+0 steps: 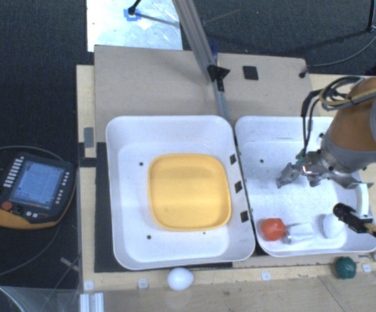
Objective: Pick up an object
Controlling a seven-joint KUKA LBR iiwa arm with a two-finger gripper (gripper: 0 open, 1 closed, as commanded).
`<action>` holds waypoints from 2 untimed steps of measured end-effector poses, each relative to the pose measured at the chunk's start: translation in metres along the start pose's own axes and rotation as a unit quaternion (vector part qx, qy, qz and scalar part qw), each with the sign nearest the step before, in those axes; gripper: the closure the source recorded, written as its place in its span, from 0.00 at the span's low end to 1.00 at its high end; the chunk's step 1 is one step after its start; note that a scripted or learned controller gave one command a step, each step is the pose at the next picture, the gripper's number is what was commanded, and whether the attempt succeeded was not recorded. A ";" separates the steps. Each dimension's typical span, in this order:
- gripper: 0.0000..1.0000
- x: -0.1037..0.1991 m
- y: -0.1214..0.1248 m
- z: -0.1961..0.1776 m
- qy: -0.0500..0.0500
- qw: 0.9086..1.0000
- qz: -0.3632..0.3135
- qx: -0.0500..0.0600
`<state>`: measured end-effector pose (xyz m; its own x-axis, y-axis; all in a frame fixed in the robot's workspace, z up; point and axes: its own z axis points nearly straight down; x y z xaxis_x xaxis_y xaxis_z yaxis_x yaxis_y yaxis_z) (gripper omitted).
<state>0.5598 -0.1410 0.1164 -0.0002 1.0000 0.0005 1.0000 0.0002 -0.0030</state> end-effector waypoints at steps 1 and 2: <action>0.00 0.000 0.000 0.027 0.000 1.000 0.000 -0.001; 1.00 0.000 0.001 0.015 0.000 1.000 0.000 -0.002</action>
<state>0.5603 -0.1411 0.1010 0.0002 1.0000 -0.0002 1.0000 -0.0002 0.0015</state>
